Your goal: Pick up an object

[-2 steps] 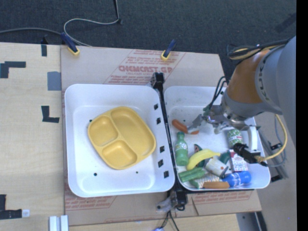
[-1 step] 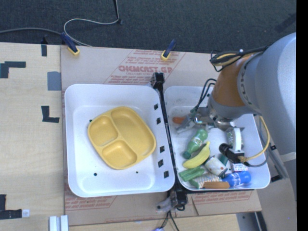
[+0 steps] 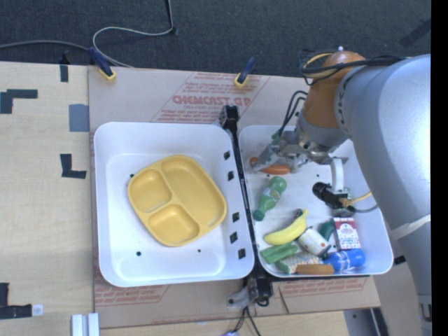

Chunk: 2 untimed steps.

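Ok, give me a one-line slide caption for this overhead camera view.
KUKA arm's gripper low in the right bin near a green bottle; yellow tray in the left bin.

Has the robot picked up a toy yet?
Not yet, it seems. The gripper is low in the right white bin, by a small orange toy. The yellow banana and green bottle lie untouched. The yellow divided plate sits left. Lifting remains.

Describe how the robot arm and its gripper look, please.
The arm is thick, rounded and light grey, with an orange band above the wrist. Thin dark cables run beside the band. The gripper is small, grey and metallic, with an orange-red patch near its tip.
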### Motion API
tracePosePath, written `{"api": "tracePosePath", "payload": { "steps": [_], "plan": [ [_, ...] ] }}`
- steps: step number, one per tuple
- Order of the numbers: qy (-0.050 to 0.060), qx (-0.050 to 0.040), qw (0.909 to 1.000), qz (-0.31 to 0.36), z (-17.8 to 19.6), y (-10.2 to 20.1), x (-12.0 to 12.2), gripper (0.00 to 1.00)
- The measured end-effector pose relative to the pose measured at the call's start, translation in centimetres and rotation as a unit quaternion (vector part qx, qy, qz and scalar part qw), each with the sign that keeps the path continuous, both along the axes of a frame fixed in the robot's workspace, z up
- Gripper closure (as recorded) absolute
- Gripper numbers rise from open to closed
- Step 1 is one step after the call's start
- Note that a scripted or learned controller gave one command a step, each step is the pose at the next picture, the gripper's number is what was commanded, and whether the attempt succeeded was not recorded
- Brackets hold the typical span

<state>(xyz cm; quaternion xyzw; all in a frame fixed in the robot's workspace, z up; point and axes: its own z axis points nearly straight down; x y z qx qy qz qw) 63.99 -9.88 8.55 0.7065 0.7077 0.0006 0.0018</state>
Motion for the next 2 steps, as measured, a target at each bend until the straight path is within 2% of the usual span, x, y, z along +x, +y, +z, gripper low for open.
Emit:
{"api": "tracePosePath", "payload": {
  "steps": [1, 2],
  "plan": [
    [0.0, -0.0012, 1.0, 0.001, 1.0, 0.0, 0.0, 1.0],
    [0.001, 0.0013, 1.0, 0.0, 9.9, 7.2, -3.3, 1.0]
  ]
}}
